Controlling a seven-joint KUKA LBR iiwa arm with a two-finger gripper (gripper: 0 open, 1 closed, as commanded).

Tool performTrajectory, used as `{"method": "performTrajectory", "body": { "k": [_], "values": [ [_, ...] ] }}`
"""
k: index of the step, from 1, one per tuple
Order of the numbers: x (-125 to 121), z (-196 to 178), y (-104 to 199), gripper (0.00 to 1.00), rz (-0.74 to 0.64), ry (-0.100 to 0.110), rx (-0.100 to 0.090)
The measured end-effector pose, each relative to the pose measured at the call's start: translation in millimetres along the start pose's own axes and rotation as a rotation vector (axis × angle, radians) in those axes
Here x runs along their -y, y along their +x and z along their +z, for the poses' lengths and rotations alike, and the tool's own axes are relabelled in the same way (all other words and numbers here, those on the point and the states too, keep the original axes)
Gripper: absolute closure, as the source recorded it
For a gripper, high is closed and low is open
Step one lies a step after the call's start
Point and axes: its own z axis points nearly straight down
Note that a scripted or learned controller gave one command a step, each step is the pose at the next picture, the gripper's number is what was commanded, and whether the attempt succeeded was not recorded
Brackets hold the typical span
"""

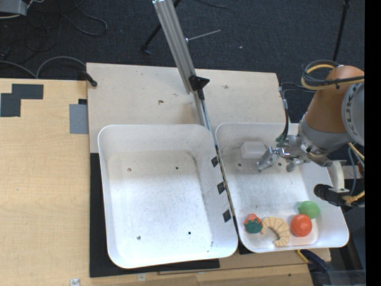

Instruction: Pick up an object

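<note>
Objects: your candidates sit in a cluster at 5 o'clock of the right bin (pixel 235 137), against its near wall: a tomato (pixel 301 225), a green ball (pixel 308 208) just behind it, a croissant (pixel 277 229) and a small red-and-green piece (pixel 253 223) to its 9 o'clock.
Block: a pale block (pixel 252 149) lies apart from them, at 11 o'clock of the same bin.
Gripper: the gripper (pixel 266 158) hangs low over the bin's middle, just at 4 o'clock of the block and well apart from the cluster. You see nothing between its fingers; how wide the jaws stand you cannot tell from this slant.
Arm: the arm (pixel 330 109) reaches in from 3 o'clock.
Left bin: the left bin (pixel 113 137) plays no part here.
Progress: nothing is lifted, by your view. No grasp is made; what is left is choosing a target, closing on it and raising it.
</note>
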Motion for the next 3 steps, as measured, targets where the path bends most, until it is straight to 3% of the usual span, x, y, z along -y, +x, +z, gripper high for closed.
{"method": "performTrajectory", "body": {
  "k": [1,2,3],
  "values": [
    [-0.7,43.2,0.8,0.00,0.001,-0.006,0.001],
    [0.0,32.7,-0.3,1.00,0.006,-0.005,0.001],
    [3.2,-30.2,-3.0,1.00,0.007,-0.011,0.003]
  ]
}}
